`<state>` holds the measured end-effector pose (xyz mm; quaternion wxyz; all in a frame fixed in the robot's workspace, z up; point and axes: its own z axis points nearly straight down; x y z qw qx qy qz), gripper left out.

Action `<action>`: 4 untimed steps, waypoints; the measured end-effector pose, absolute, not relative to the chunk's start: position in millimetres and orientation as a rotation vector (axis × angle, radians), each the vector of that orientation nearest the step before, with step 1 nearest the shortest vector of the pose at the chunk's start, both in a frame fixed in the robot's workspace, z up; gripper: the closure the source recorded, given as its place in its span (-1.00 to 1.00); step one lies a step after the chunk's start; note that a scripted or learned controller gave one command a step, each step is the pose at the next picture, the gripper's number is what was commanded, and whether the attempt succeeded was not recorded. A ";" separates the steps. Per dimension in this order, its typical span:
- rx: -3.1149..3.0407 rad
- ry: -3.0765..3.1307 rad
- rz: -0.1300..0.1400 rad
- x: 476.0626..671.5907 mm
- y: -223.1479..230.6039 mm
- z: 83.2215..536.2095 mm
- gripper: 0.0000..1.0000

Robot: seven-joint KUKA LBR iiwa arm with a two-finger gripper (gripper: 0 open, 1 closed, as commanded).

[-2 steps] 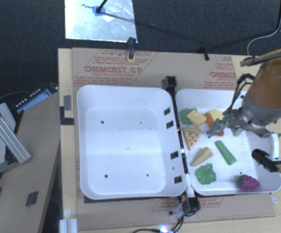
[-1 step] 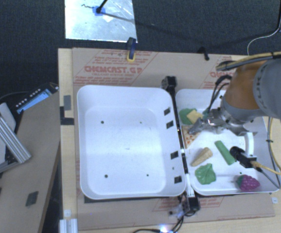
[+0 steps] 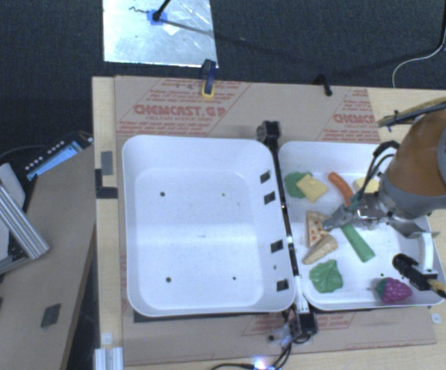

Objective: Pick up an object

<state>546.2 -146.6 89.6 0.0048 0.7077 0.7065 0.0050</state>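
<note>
green stick (image 3: pixel 358 243) lies just under the pincer (image 3: pixel 336 221), arm reaching left.

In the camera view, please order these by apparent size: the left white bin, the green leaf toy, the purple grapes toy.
1. Left white bin, clearly largest.
2. Green leaf toy.
3. Purple grapes toy, only slightly smaller than the leaf; these two look nearly alike.

The grey KUKA arm with its orange band (image 3: pixel 422 154) reaches in from the right edge of the camera view, its bulky wrist section bent downward and leftward. The metallic two-finger gripper (image 3: pixel 336 222) extends from the wrist toward the left, held low and nearly level. Its fingers taper to a narrow point, close together at the tips.
</note>
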 end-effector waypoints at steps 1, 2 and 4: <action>2.210 2.217 0.018 548.5 -144.9 101.1 1.00; 2.207 2.215 0.013 502.8 -92.2 88.4 1.00; 2.199 2.222 0.026 595.3 -1.2 343.4 1.00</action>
